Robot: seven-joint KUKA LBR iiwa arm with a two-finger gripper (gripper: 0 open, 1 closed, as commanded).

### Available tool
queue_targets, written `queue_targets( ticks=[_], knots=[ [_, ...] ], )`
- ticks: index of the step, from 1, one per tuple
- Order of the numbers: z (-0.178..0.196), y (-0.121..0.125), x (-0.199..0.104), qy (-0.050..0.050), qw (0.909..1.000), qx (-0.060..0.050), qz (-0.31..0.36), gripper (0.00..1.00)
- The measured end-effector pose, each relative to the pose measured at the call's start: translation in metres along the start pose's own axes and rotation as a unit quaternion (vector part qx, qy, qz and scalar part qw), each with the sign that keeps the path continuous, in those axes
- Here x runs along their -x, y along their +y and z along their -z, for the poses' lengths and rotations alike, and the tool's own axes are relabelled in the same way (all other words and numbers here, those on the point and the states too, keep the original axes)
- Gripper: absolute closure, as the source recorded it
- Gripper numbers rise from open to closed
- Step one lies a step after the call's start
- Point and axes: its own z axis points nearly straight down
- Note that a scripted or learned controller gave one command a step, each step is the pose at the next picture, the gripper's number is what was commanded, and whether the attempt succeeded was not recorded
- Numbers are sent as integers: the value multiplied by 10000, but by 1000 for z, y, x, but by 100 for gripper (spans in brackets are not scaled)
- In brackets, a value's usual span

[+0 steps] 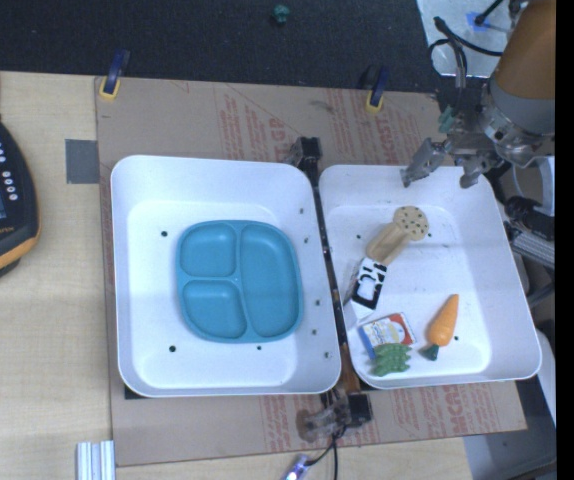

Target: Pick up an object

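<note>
Tool (445, 168) open over right bin (487, 363); wooden brush (395, 234), orange carrot (443, 322)

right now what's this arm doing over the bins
The claw hangs open over the far edge of the right bin, with nothing between its fingers. A wooden brush, a toy carrot, a small snack packet and a green toy lie in that bin, all untouched. The left bin holds a blue divided plate. No pick has happened yet.
</note>
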Motion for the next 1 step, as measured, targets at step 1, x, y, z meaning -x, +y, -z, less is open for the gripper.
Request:
queue_targets(
  ticks=[1],
  knots=[
    [-82,-8,23,-6,10000,-11,2,0]
  ],
)
